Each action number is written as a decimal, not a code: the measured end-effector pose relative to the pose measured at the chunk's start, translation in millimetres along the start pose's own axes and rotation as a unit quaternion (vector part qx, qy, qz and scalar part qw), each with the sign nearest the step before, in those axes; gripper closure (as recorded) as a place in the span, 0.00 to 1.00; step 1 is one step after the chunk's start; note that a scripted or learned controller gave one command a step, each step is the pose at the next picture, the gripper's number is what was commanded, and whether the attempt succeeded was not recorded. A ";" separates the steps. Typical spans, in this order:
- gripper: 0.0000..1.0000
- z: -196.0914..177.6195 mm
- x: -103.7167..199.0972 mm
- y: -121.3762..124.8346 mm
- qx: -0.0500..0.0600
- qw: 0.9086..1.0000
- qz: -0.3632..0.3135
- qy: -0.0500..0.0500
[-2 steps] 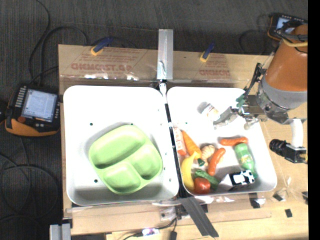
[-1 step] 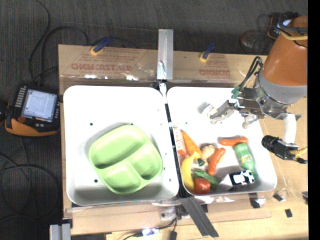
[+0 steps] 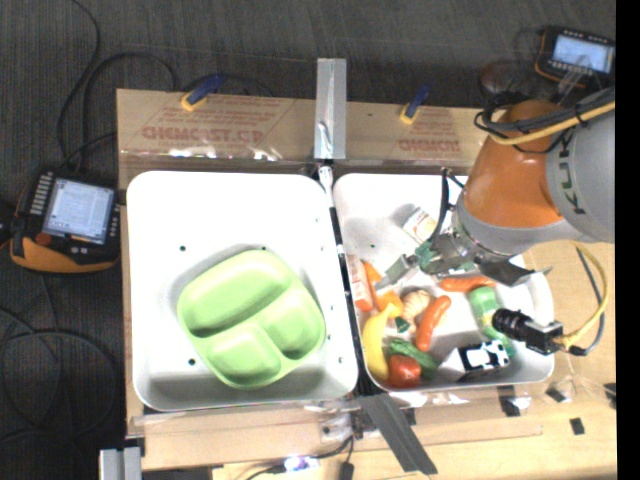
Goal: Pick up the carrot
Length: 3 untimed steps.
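While arm hovers: bins (image 3: 150,208) 2 | tray (image 3: 252,315) 1 | carrot (image 3: 433,321) 1

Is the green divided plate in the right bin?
No, the green divided plate lies in the left bin, apart from the toy food.

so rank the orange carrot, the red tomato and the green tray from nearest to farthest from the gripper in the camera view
1. The orange carrot, in the right bin just below the gripper.
2. The red tomato, lower in the same bin, near its front edge.
3. The green tray, across the divider in the left bin, clearly farthest.
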<state>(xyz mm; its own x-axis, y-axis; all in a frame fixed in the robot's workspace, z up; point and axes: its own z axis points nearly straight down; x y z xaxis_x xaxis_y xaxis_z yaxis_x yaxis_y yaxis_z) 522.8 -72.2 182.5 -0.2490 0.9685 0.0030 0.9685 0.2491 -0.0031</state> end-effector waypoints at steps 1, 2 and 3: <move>0.00 0.0 7.4 -14.1 0.000 1.000 0.011 0.000; 0.00 91.6 -39.4 16.8 -0.006 1.000 -0.019 -0.003; 0.00 -0.5 18.4 41.4 -0.001 1.000 -0.012 -0.001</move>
<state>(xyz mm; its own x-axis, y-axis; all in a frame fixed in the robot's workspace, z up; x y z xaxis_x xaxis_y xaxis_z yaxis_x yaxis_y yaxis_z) 558.3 -44.0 182.9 -0.2731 0.9620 0.0013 0.9620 0.2731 -0.0020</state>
